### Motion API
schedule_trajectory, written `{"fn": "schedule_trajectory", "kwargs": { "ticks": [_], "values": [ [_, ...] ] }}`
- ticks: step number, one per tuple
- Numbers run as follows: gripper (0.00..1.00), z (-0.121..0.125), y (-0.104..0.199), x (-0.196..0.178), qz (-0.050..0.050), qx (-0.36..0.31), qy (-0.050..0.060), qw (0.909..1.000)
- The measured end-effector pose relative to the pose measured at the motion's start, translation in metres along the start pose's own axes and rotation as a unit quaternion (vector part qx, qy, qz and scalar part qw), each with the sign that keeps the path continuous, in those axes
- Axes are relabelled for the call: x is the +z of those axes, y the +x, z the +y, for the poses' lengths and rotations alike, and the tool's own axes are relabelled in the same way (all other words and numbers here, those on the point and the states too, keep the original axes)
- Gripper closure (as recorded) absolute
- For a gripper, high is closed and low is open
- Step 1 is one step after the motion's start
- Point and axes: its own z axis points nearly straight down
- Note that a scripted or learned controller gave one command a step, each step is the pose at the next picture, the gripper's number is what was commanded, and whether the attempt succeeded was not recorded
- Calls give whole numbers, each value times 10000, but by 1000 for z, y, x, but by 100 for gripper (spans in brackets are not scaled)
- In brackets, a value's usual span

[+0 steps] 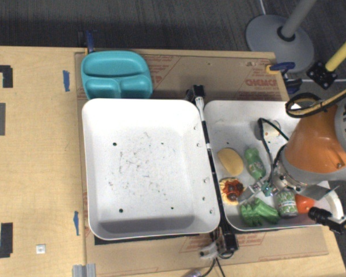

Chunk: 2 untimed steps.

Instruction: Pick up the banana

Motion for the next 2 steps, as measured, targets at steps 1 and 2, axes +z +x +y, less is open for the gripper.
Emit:
{"fn": "schedule_trajectory", "kwargs": {
  "ticks": [1, 2],
  "values": [
    [100, 2, 3, -10, 46, -8, -2, 10000],
    [100, 2, 6, 1, 51, 1466, 15, 9892]
  ]
}}
